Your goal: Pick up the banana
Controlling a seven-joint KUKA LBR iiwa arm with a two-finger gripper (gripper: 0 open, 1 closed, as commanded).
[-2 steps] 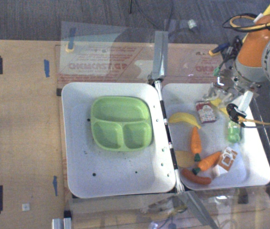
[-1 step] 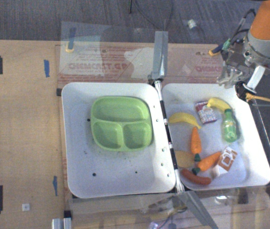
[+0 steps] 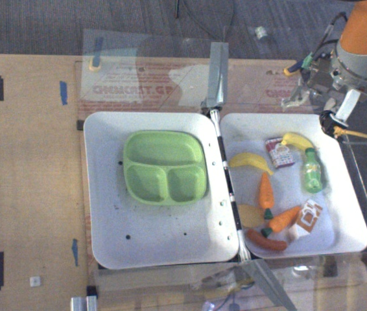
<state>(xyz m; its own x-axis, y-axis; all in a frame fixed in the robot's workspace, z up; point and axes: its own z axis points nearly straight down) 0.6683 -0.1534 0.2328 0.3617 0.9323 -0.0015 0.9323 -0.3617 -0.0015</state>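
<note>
A yellow banana (image 3: 251, 162) lies in the right bin (image 3: 351, 193), near its left wall. A second yellow banana-shaped piece (image 3: 297, 140) rests further back, partly tucked behind a red and white packet (image 3: 279, 153). My gripper (image 3: 321, 102) hangs over the back right corner of that bin, above and to the right of both yellow pieces. Its fingers are spread open with nothing between them.
The right bin also holds a green bottle (image 3: 311, 172), two carrots (image 3: 266, 193) (image 3: 284, 218), a red sausage (image 3: 266, 241), a pale yellow slice (image 3: 248, 214) and a white and orange box (image 3: 307, 216). In the left bin (image 3: 106, 225) lies a green divided plate (image 3: 165, 167).
</note>
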